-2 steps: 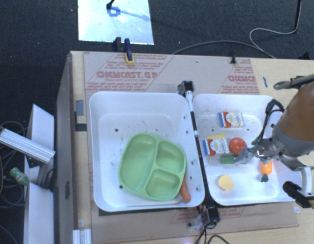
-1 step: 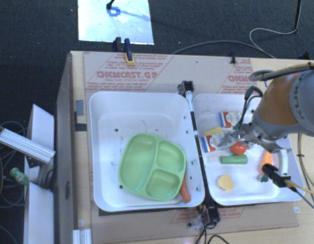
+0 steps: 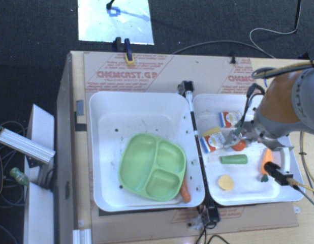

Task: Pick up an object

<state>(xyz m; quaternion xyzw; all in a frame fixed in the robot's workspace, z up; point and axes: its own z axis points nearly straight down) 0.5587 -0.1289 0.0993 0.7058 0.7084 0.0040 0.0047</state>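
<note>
The arm [image 3: 286, 103] comes in from the right, over the right bin [image 3: 248, 194], and its bulk covers that bin's far right part. The claw [image 3: 237, 136] is low among a cluster of things in the middle of the bin; whether it is wide, narrow or holding anything cannot be told, since its tips are blurred and mixed with the items below.

Under and beside it lie a red-and-white packet [image 3: 229, 118], a yellow-and-red piece [image 3: 214, 138] half hidden, and something red [image 3: 239, 146] just at the claw. Nearer lie a green cylinder [image 3: 233, 159] and a yellow disc [image 3: 225, 182]. An orange piece [image 3: 267, 159] on the right is partly hidden by the arm's fittings.

The left bin [image 3: 108, 111] holds a green tray [image 3: 153, 165], with a small orange thing [image 3: 185, 192] at its near right edge. Both bins sit on the counter [image 3: 147, 72].
</note>
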